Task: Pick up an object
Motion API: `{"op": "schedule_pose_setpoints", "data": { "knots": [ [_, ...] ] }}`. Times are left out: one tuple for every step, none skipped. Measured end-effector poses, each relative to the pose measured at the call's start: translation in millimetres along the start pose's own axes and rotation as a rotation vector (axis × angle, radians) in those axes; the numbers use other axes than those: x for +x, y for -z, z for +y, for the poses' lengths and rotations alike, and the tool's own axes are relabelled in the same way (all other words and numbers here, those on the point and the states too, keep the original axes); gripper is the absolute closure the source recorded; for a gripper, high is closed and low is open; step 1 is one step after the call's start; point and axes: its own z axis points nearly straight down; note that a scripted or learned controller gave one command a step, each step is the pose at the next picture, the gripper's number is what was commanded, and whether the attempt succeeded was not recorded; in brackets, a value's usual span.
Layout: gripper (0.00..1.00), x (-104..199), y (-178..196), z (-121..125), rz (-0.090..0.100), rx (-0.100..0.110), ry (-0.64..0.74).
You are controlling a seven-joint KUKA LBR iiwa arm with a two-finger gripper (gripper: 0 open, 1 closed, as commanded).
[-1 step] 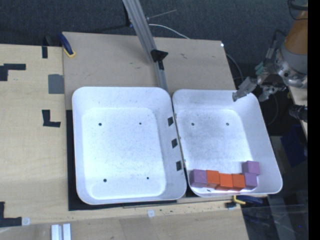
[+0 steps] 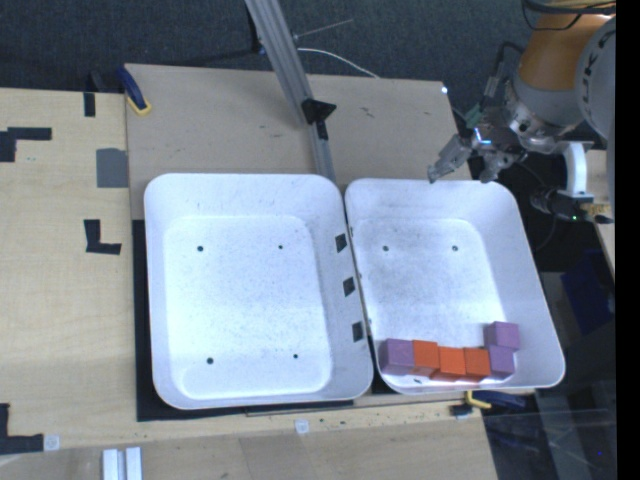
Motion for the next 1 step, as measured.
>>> {"op": "schedule_pose_setpoints", "data": {
  "knots": [
    [0.0, -34.0, -133.8, 11.8, -0.001, 0.006, -0.005]
  ]
}}
